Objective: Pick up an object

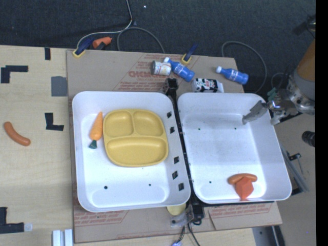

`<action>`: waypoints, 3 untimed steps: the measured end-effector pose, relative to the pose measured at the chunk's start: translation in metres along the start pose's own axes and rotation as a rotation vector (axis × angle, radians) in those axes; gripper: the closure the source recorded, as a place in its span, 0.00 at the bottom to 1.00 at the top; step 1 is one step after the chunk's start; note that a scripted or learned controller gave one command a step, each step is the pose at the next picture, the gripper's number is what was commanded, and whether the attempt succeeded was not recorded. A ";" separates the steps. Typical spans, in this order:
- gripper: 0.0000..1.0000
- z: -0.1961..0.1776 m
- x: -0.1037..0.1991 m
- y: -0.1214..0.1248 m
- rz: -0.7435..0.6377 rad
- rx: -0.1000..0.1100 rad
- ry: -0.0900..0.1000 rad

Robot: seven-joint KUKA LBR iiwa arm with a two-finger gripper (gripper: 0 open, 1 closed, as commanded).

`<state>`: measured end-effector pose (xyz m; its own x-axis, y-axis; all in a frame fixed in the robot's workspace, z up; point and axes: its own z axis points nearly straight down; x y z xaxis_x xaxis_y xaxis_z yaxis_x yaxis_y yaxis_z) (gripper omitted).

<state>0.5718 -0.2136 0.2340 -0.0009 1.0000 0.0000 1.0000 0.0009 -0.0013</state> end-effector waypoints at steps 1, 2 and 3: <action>0.00 0.014 0.041 -0.070 0.001 0.005 0.003; 0.00 0.057 0.053 0.093 -0.007 -0.005 0.000; 0.00 0.099 0.125 0.039 -0.005 0.008 0.004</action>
<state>0.6100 -0.0884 0.1349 -0.0055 1.0000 0.0045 0.9999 0.0055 -0.0097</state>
